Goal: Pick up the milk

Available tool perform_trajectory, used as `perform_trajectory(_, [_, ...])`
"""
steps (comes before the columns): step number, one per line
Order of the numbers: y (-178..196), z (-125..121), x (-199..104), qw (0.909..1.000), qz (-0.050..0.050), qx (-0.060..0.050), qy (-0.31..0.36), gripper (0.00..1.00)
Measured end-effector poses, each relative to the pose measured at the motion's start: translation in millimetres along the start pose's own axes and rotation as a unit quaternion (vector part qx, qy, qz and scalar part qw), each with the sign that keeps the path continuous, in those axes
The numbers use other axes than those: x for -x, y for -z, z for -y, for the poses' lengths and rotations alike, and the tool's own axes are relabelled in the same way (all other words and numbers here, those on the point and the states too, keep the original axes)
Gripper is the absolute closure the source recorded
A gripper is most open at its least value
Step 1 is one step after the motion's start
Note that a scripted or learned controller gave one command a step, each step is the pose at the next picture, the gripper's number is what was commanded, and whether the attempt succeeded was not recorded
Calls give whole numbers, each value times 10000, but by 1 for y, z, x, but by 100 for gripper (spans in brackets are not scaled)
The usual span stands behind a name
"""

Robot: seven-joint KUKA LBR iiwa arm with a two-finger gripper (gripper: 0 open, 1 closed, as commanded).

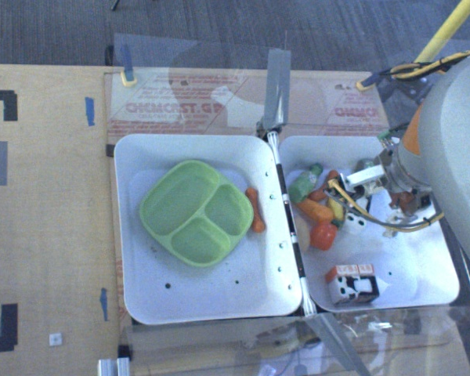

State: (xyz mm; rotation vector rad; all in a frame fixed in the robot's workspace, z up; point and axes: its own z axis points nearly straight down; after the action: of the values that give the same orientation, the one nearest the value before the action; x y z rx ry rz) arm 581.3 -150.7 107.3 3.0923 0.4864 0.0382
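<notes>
From the camera fixed above the bench, my grey arm with its orange band (411, 131) comes in from the right and hangs over the right shallow white bin (431, 276). My gripper (359, 202) sits low over the upper middle of that bin, wrapped in yellow and white cables (392, 219), beside a heap of toy food. Whether it is released or clenched I cannot tell; the wrist and cables cover too much of it.

The small white milk carton with black cow patches and a red top edge (352, 283) lies on its side near the front wall of the right bin, well apart from my gripper and clear of the heap.

The heap holds a green rounded plastic vegetable (303, 185), an orange carrot-shaped piece (316, 210) and a red rounded piece (323, 236), all crowded close together near the bin's left wall.

In the left shallow white bin (141, 288), a light green plastic plate with three compartments (196, 211) lies tilted, and a small orange sausage-shaped toy (255, 210) rests just beside its right edge.
</notes>
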Motion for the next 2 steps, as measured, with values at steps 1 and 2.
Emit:
perform_trajectory(1, [-4,-1,-69,9991,-28,28,424,0])
perform_trajectory(2, [10,0,-74,9989,-70,47,465,100])
